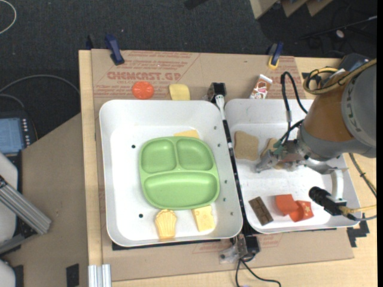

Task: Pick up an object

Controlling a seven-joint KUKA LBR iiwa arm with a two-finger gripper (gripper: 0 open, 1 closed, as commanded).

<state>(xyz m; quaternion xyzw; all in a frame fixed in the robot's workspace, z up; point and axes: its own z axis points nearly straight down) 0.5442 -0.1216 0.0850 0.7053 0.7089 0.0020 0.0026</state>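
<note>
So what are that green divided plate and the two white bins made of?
The green plate looks like moulded plastic with a matte finish: even colour, rounded edges, soft dividers between its three sections. The left bin and the right bin seem to be thin, smooth white plastic with rolled rims, though coated metal cannot be ruled out.

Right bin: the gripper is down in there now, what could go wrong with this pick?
1. The gripper sits low in the right bin, beside the tan slice. That slice looks flat, so the fingers may slide over it and close on nothing.
2. The gripper is near the bin's left wall, so a push could shove the slice against the wall instead of lifting it.
3. The red block and brown bar lie close by; a sweep of the arm could knock them.
</note>
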